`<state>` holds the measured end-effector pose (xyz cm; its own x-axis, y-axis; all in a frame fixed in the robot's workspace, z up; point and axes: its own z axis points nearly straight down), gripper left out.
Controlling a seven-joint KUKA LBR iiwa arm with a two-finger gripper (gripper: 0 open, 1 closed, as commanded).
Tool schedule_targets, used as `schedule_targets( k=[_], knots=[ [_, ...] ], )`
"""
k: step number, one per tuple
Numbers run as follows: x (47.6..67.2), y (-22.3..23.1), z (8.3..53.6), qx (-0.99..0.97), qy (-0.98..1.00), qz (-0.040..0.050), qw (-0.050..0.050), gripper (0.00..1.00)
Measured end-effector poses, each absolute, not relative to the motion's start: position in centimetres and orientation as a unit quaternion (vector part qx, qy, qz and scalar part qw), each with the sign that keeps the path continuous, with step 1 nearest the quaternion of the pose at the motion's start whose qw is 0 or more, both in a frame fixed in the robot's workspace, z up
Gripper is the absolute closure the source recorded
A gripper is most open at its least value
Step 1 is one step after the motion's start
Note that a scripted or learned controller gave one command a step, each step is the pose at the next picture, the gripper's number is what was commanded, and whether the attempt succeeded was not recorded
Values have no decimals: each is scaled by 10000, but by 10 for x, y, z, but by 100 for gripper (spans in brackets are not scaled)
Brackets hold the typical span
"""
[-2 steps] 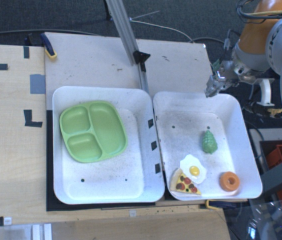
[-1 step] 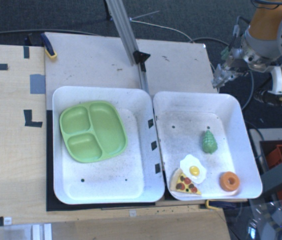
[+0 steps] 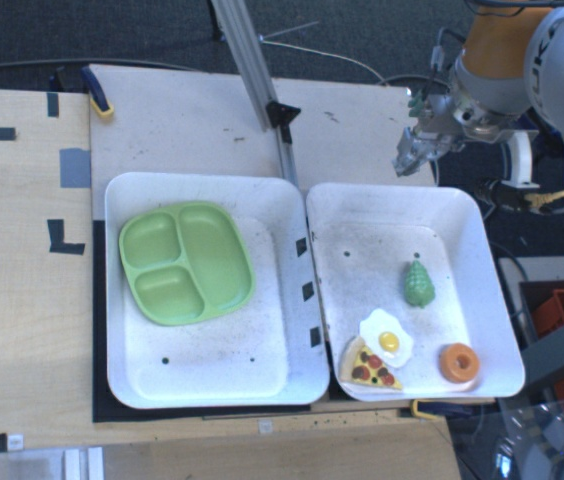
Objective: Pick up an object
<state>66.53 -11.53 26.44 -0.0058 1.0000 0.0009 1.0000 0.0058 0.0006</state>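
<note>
White plastic walls of the right bin (image 3: 462, 203) hold a green toy (image 3: 419, 284), a fried egg (image 3: 386, 334), a pizza slice (image 3: 369, 366) and an orange ring (image 3: 459, 362), all untouched. The hand (image 3: 414, 155) hangs beyond the far rim; its grip I cannot tell. Nothing is picked yet.

We find no readable text, label, brand, number or sign on anything; nothing legible at this resolution.
</note>
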Motion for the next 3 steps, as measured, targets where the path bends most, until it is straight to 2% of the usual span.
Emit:
schedule_targets(
  k=[1, 3],
  knots=[
    [660, -54, 265, -7045, -7097, -7, 9, 100],
    [629, 57, 260, -7048, -7094, 7, 18, 100]
  ],
)
